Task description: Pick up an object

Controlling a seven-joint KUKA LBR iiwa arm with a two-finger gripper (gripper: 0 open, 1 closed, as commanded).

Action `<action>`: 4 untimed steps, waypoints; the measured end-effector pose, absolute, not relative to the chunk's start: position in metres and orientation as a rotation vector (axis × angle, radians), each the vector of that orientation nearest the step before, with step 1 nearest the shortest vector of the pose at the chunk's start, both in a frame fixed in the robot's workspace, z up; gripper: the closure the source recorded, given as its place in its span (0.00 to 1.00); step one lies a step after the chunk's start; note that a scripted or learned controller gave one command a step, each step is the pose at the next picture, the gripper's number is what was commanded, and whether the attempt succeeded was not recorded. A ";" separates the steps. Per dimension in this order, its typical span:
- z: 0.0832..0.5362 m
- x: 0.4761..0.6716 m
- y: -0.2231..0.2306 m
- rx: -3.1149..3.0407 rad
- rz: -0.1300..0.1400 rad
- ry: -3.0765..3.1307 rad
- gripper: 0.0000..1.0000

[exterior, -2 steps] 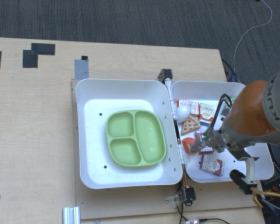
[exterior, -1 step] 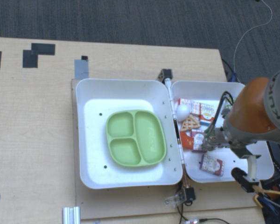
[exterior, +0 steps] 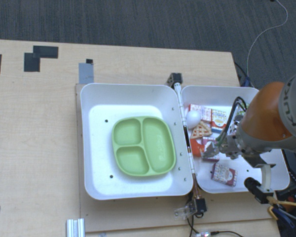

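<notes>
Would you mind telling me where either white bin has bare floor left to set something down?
The left white bin has a bare strip all around the green three-compartment plastic tray, widest along its left wall. The right white bin is crowded: small red-and-white packets, a white ball and the arm's gripper fill its middle. Its near-left corner, beside the lone packet, is bare.

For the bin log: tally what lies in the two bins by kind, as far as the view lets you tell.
Green divided plate, left bin: 1
White egg-shaped item, right bin: 1
Red-and-white packets, including one near the front: at least 4; the arm covers some
Total: at least 6
</notes>
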State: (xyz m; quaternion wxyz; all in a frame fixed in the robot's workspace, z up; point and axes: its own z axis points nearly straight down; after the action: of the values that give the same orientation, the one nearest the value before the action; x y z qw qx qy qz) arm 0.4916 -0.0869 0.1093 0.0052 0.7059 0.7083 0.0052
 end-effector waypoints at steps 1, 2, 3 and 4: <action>0.087 0.488 -0.083 2.218 0.006 2.217 0.00; 0.098 0.491 -0.083 2.213 0.013 2.215 1.00; 0.185 0.488 -0.005 2.215 0.007 2.225 1.00; 0.201 0.488 0.033 2.214 0.006 2.226 1.00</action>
State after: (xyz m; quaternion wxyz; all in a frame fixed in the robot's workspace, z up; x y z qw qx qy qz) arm 0.4878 0.0325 0.2010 0.0008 0.7051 0.7091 0.0018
